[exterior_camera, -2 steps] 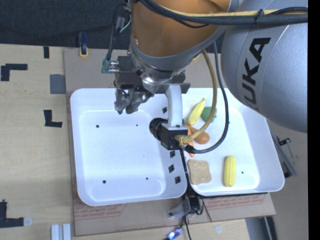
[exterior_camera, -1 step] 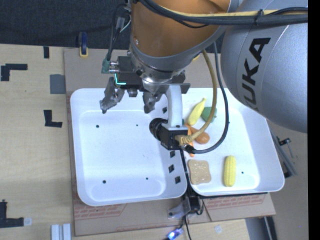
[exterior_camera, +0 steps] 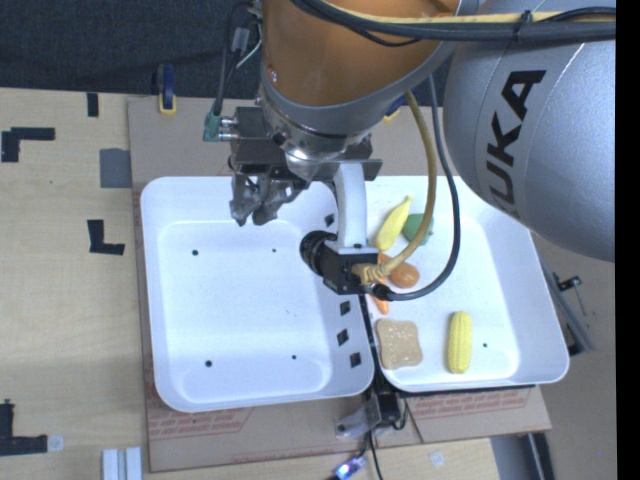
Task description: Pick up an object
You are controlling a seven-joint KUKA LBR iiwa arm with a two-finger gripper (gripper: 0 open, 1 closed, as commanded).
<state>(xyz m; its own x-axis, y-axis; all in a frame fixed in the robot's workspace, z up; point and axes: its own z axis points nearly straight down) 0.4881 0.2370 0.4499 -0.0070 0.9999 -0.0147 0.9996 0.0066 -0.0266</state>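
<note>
My gripper (exterior_camera: 257, 208) hangs over the far part of the left white bin (exterior_camera: 165, 298), close to its back wall, with nothing visible in it. The loose objects lie in the right white bin (exterior_camera: 525, 298). A yellow banana-shaped piece (exterior_camera: 393, 225) rests against a green piece (exterior_camera: 418, 232) at the back. An orange ball (exterior_camera: 405, 277) sits just in front of them. A tan slice of toast (exterior_camera: 400, 343) and a yellow corn cob (exterior_camera: 459, 341) lie near the front wall. The arm's large orange and grey body hides the right bin's far corner.
A black fitting with a cable (exterior_camera: 328, 260) hangs over the divide between the two bins, beside the orange ball. A yellow hose (exterior_camera: 433, 183) loops down over the right bin. Both bins rest on a brown cardboard sheet (exterior_camera: 140, 148) on the wooden bench.
</note>
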